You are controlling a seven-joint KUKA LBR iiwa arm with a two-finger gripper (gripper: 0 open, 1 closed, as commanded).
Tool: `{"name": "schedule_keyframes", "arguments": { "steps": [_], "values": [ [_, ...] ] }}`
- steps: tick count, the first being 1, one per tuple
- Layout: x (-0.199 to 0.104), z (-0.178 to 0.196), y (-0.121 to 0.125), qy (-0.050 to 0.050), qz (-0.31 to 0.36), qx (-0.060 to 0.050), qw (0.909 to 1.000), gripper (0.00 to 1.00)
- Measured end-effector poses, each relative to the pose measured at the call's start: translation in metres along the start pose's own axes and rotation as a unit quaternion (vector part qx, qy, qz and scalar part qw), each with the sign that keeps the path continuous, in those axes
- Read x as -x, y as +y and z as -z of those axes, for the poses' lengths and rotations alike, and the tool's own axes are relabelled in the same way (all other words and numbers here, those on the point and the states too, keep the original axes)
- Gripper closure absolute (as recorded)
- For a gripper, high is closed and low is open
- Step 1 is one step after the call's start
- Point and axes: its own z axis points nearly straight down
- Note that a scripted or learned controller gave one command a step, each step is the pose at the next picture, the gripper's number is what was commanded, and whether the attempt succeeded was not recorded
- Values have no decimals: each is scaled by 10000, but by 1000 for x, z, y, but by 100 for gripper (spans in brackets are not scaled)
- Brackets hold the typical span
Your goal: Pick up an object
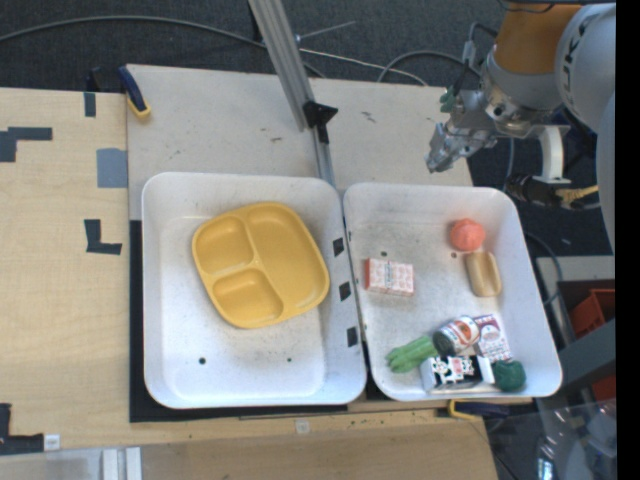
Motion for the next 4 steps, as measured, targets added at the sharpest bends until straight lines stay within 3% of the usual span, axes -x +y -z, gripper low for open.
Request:
{"name": "schedule_keyframes", "arguments": {
  "steps": [4],
  "values": [
    [-191, -22, -79, 2, 16, -25, 10000, 100]
  ]
}}
